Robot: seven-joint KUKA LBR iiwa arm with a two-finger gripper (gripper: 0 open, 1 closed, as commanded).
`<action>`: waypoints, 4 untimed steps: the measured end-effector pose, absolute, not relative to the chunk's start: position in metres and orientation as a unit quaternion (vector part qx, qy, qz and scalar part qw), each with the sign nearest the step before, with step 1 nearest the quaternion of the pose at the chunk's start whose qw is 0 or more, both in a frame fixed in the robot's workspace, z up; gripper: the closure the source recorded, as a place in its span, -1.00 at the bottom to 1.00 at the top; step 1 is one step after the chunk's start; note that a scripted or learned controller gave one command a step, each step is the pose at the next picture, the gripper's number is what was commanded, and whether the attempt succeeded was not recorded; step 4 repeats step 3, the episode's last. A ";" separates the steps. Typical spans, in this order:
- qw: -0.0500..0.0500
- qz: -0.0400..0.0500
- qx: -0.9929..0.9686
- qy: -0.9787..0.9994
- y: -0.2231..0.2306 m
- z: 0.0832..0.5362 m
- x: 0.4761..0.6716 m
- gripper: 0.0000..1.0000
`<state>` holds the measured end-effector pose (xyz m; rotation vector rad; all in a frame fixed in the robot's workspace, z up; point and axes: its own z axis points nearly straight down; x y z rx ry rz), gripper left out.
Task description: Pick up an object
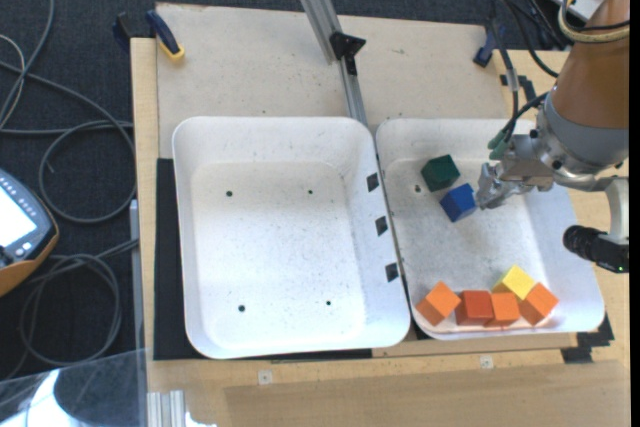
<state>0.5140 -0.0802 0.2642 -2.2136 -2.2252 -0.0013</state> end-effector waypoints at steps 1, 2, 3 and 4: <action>0.001 -0.001 -0.704 -0.710 -0.026 0.270 0.512 1.00; 0.002 0.000 -0.704 -0.710 0.037 0.265 0.508 1.00; 0.001 -0.001 -0.704 -0.710 0.095 0.265 0.506 1.00; 0.001 -0.001 -0.704 -0.710 0.095 0.265 0.506 1.00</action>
